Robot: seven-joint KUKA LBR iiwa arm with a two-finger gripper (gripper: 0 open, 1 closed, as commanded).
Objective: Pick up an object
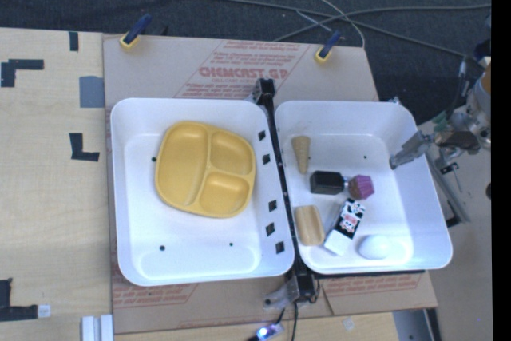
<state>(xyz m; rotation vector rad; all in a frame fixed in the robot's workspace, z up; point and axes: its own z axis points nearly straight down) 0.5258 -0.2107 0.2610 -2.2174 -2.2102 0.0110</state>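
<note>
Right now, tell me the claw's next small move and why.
Probably a short move left, to bring the claw in over the right bin. It sits at that bin's right rim with nothing between its fingers, while the objects lie further left: the black block beside the purple piece, and the white egg-shaped item near the front.

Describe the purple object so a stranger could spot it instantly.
Look in the right bin, the one without the yellow plate. Near its middle lies a black block; the purple object touches its right end. It is the bin's only purple item.
</note>
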